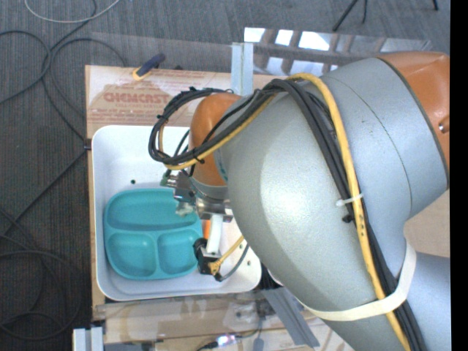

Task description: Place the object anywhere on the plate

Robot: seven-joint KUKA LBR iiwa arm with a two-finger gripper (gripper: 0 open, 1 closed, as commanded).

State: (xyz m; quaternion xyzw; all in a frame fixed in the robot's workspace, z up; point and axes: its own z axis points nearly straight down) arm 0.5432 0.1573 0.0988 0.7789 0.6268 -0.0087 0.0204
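looming over the white bin [124,148], the arm [329,189] hides the plate's [139,229] right edge.

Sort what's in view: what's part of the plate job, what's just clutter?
Job:
- teal plastic divided plate, in the left white bin
- tool, at the plate's right rim
- small orange object, right of the plate, under the tool; grasp can't be judged

Clutter:
- blue-and-yellow item on the cardboard sheet
- black cables on the floor
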